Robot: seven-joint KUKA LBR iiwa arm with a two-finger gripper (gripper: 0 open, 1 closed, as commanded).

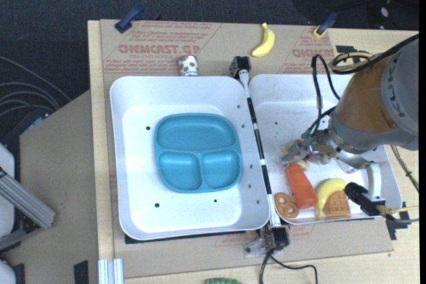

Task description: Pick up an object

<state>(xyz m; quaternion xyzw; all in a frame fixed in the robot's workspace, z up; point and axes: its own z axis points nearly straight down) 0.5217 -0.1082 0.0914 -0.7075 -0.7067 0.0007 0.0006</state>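
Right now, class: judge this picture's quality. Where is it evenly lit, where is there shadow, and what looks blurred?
In the camera view, the left bin and blue tray are evenly lit and sharp; the arm darkens part of the right bin; the small items by the gripper look blurred; the floor above stays dim.

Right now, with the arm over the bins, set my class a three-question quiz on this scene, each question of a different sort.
1. True or false: the blue tray lies in the left bin.
2. Which lies outside both bins? A) carrot B) pretzel C) the banana on the board
3. Fill in: the arm reaches over the ____ bin.

Key: 1 true; 2 C; 3 right.
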